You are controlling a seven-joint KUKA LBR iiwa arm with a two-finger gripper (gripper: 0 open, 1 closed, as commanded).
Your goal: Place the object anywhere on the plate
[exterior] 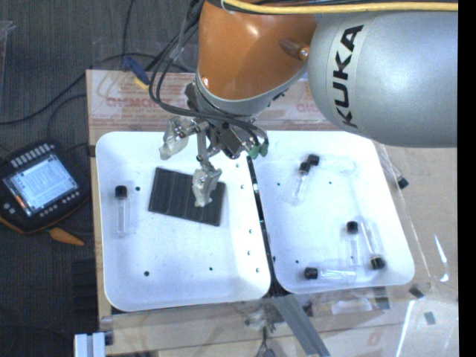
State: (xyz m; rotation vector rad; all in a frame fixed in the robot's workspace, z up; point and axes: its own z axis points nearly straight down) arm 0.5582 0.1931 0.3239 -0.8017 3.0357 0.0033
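Open jaws (187, 162) hover over the dark plate (186, 197), holding nothing

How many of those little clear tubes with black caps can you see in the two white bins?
5. One tube lies in the left bin, left of the dark plate. The right bin holds four: upper left, right side, far right, bottom. The arm may hide more.

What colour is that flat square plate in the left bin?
The plate is dark grey to black with faint ribbed lines along it, seen in the camera view beneath the gripper.
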